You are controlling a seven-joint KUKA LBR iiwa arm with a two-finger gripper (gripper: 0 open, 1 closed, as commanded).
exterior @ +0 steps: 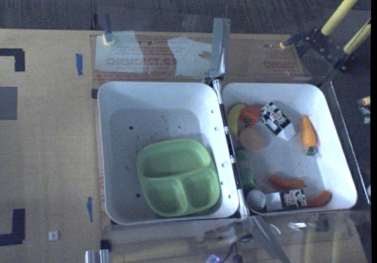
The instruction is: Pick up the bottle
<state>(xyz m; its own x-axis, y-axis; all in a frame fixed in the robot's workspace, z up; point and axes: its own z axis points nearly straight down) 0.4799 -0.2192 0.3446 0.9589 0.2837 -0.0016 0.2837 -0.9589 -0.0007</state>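
I cannot tell whether the claw is spread or pressed together, so the task looks to me to be at its very start: the reach has not yet begun and nothing is held.

The bottle lies on its side in the right bin, hard against the near wall and toward the near left corner. It is white with a black-and-white label, and its grey, rounded end points at the left wall.

It is crowded. A red sausage lies just beyond it, roughly parallel, and a second sausage sits at its right end, touching or close to it. A green vegetable runs along the left wall, ending near the grey end. Farther back are a tan lump, a tomato, a yellow fruit and a carton with the same cow pattern, which could be mistaken for the bottle. A carrot lies near the right wall.

The left bin holds a green plate toward its near right corner.

The next move, as I judge it, calls for coming down over the bottle's middle and closing across its width. The near wall leaves little room on that side, and the first sausage may get pinched or shoved.
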